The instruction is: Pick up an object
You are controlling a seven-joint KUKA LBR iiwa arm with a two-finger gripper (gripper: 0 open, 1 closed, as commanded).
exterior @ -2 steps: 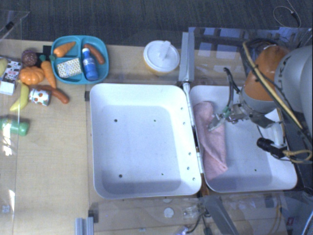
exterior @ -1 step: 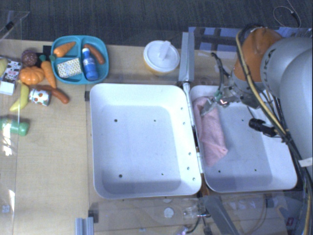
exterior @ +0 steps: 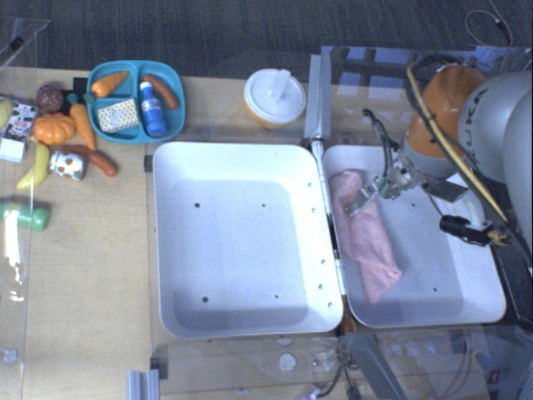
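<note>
A pink cloth (exterior: 368, 238) lies crumpled along the left side of the right bin (exterior: 466, 298), running from near the bin's far left corner toward its front. My gripper (exterior: 365, 200) comes in from the right, low over the cloth's upper part, and its tip is at or touching the fabric. The grey arm with its orange band (exterior: 441, 107) hangs over the bin's far right corner.
The left bin (exterior: 241, 240) stands beside the right one. A white lidded cup (exterior: 275, 96) sits behind it. At far left are a blue divided plate (exterior: 136, 102) with toy food and several loose toy foods (exterior: 58, 140) on the wooden bench.
</note>
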